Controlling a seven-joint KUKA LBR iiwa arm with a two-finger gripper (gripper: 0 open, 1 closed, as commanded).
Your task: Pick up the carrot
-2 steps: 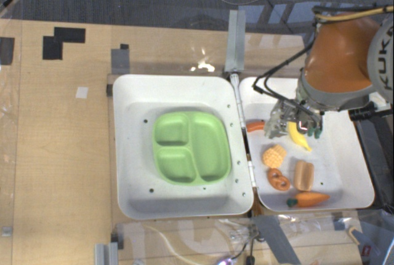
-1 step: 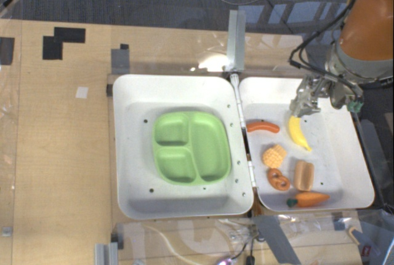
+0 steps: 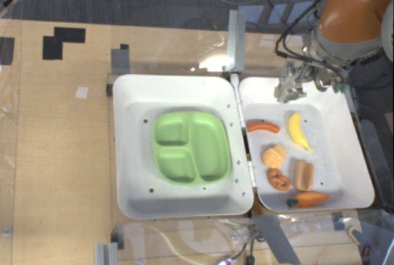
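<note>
The orange carrot with a green tip lies flat at the near edge of the right bin. My gripper hangs over the far part of that bin, well away from the carrot and above the bin floor. Nothing shows between its fingers.
In the right bin lie a red sausage, a yellow banana, a corn piece, a pretzel and a bread roll just behind the carrot. The left bin holds a green divided plate.
</note>
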